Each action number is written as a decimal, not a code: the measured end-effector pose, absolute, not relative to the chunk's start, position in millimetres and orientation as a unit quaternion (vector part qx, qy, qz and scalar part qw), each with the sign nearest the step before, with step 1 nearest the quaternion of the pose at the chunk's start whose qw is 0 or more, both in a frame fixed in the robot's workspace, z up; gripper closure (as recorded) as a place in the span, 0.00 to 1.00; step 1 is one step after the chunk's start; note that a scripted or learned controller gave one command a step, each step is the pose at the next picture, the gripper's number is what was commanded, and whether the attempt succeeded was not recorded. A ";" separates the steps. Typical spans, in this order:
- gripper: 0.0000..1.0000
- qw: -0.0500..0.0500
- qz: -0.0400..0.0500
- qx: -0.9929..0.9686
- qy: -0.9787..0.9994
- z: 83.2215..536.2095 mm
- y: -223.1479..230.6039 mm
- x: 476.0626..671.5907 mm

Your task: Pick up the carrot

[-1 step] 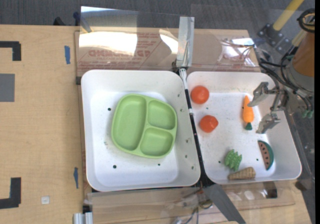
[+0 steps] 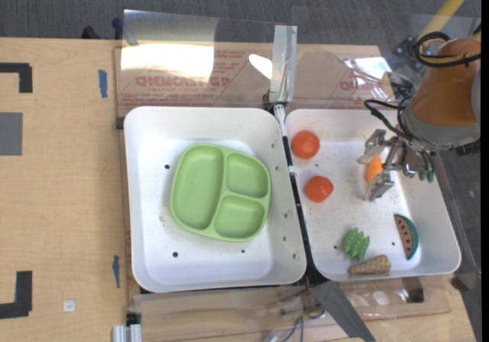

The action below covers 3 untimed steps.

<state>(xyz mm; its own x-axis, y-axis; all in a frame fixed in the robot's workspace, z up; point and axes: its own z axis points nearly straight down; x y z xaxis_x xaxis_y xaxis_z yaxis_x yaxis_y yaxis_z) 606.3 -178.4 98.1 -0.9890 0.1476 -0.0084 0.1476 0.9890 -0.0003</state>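
Two shallow white plastic bins side by side: left bin [image 2: 145,203] well left of pincer, right bin [image 2: 435,218] under it. Green three-compartment plastic plate [image 2: 220,192] in left bin. Grey two-finger pincer [image 2: 378,172] over right bin, fingers closed on small orange carrot [image 2: 373,170], carrot between fingers. Two round red-orange tomatoes left of pincer: upper [image 2: 306,143], lower [image 2: 318,188]. Watermelon slice [image 2: 406,236] below-right. Green leafy piece [image 2: 355,243] below; tan cone [image 2: 370,265] just under that.

two white bins [image 2: 145,180] [image 2: 443,218], one green plate [image 2: 220,191], two tomatoes [image 2: 306,143] [image 2: 318,188], one carrot [image 2: 374,169], one watermelon slice [image 2: 406,235], one cone [image 2: 370,265]
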 end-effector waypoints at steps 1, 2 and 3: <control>1.00 0.006 -0.001 0.072 0.997 107.7 -176.7 607.6; 1.00 0.006 -0.001 -0.070 0.998 197.9 -117.3 581.0; 1.00 0.001 0.000 -0.145 0.989 212.4 -144.8 509.2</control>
<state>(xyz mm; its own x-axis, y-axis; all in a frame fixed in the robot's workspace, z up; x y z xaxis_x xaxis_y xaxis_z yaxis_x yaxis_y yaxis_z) 509.2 -144.8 212.4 -0.9577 -0.2877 -0.0015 -0.2877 0.9577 -0.0005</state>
